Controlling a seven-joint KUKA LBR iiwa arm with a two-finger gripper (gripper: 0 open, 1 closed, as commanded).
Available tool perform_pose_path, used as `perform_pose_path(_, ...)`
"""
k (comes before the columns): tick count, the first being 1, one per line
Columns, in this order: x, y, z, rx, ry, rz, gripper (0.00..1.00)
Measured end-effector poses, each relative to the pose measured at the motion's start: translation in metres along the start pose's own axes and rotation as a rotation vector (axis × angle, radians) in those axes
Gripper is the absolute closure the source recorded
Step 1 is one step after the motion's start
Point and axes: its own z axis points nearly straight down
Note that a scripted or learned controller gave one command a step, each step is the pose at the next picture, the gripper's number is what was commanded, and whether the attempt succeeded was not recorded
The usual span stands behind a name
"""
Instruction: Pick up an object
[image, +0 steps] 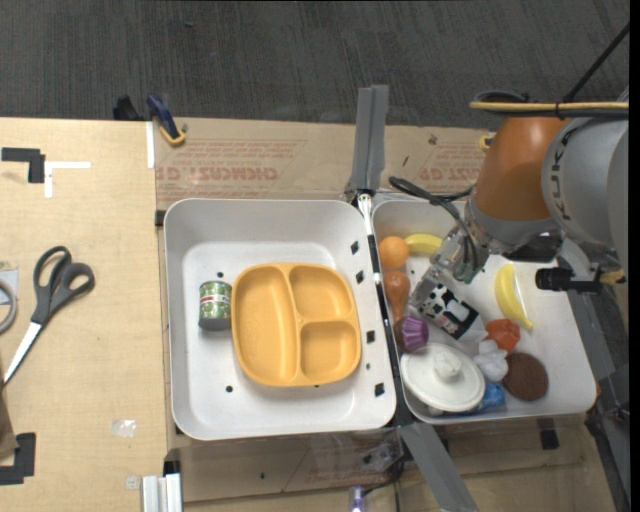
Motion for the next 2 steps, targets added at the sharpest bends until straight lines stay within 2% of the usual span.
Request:
perform_pose_path(1, 0.019, -0.032, 0.001, 0.002, 0.004, 0.010, 0.00)
perform_pose_path(2, 0.057, -0.073, 0.000, -0.001, 0.000, 0.251, 0.00)
